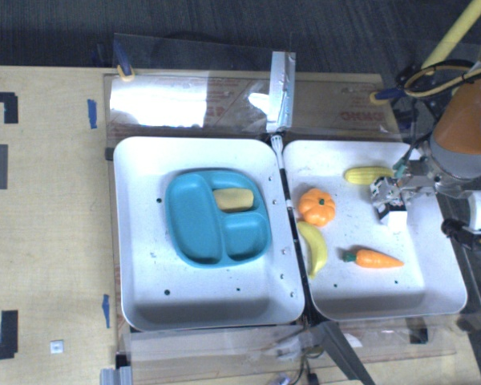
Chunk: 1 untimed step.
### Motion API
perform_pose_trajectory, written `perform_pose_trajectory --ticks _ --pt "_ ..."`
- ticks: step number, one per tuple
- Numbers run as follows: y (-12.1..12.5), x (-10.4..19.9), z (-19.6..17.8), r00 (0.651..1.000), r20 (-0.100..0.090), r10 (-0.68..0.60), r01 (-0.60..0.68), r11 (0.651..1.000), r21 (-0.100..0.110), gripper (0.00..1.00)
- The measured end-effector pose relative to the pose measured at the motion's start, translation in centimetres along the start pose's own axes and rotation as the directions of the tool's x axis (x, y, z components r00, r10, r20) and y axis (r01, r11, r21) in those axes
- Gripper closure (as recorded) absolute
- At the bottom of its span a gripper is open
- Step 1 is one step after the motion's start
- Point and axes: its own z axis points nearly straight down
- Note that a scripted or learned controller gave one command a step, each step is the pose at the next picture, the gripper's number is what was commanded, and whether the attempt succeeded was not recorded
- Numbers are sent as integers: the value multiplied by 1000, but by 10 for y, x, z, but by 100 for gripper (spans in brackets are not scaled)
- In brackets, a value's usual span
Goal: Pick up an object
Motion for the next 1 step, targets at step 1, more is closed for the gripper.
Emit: perform_pose_trajectory --ticks 1 --pt "34 55 -94 996 2 95 -95 995 -5 100"
